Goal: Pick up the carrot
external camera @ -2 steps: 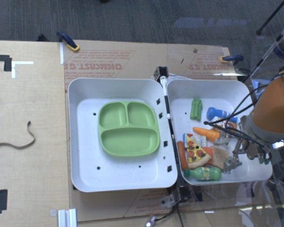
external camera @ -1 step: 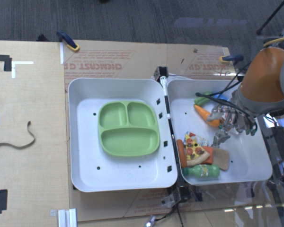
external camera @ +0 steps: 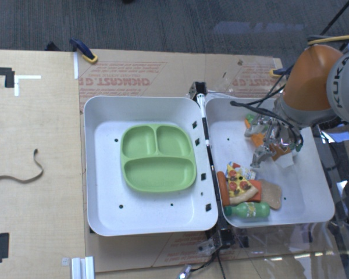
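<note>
The carrot (external camera: 256,137) is orange with a green top and sits in the upper middle of the right bin (external camera: 311,205). The wrist hides most of it. More orange shows at the gripper's lower right, and I cannot tell whether that belongs to the carrot. My gripper (external camera: 271,145) hangs low over the carrot, right on top of it, below the arm's orange band (external camera: 314,77). Whether the carrot is held or only lies beneath is hidden.
The right bin's front left corner holds a red sausage (external camera: 222,188), a pizza slice (external camera: 243,186), a bread slice (external camera: 273,195) and a green bottle (external camera: 248,211). A green divided plate (external camera: 159,157) lies in the left bin (external camera: 99,173). Cables run from the wrist.
</note>
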Robot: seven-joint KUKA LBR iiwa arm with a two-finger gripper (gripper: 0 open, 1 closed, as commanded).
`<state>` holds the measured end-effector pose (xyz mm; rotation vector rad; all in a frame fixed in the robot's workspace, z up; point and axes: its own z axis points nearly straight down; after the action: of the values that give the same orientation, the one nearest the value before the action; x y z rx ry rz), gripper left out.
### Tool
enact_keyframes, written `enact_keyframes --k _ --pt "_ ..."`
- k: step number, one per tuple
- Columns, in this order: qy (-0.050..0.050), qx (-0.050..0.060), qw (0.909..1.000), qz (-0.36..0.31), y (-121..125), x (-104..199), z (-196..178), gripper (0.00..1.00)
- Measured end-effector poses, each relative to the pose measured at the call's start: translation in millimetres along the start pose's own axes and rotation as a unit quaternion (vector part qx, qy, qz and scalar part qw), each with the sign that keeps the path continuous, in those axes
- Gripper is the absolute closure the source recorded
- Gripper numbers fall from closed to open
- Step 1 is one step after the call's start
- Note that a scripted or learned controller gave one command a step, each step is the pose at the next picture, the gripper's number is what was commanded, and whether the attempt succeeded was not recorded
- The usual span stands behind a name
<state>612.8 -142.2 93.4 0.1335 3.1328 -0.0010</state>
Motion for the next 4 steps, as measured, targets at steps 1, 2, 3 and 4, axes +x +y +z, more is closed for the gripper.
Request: enact_keyframes --k 1,2,3,4 --pt "-0.004 0.001 1.0 -0.002 1 -2 -11 1.0" --pt "-0.004 0.001 1.0 -0.002 1 -2 -11 0.0" --pt "-0.007 0.002 1.0 -0.004 2 -5 -22 1.0" --pt "-0.007 0.001 1.0 -0.003 2 -5 -22 0.0"
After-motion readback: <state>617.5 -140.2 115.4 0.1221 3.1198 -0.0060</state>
